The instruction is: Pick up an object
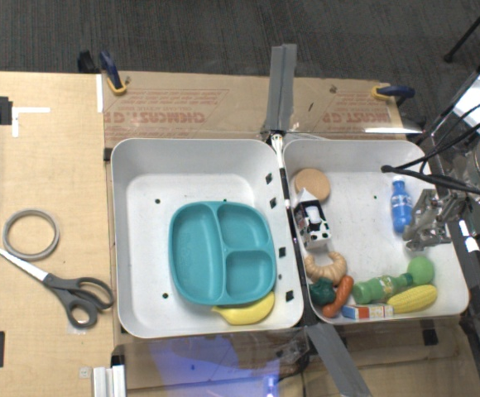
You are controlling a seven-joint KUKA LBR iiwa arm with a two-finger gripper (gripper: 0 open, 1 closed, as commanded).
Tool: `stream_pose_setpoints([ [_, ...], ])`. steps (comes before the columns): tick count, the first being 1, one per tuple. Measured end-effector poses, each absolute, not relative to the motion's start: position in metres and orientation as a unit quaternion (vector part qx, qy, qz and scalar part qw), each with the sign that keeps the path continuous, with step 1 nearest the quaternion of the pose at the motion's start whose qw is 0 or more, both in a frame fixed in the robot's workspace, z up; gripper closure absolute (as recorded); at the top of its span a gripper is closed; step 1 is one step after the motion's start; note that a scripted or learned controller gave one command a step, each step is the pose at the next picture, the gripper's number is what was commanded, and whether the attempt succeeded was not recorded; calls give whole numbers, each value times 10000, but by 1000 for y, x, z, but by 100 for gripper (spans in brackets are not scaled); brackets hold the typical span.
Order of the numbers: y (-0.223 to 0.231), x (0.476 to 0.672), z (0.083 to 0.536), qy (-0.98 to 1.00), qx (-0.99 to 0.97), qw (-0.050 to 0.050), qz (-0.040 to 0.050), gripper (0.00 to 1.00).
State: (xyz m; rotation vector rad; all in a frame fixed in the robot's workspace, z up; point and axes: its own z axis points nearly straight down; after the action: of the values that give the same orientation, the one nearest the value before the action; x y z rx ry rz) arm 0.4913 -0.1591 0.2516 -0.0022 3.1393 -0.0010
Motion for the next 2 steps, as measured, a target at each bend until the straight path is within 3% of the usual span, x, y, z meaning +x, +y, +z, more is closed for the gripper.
stream_pose_setpoints([
  [1,-213,492,139,10000,82,2,1,0],
  [2,-221,549,92,10000,-93,18,-7,0],
])
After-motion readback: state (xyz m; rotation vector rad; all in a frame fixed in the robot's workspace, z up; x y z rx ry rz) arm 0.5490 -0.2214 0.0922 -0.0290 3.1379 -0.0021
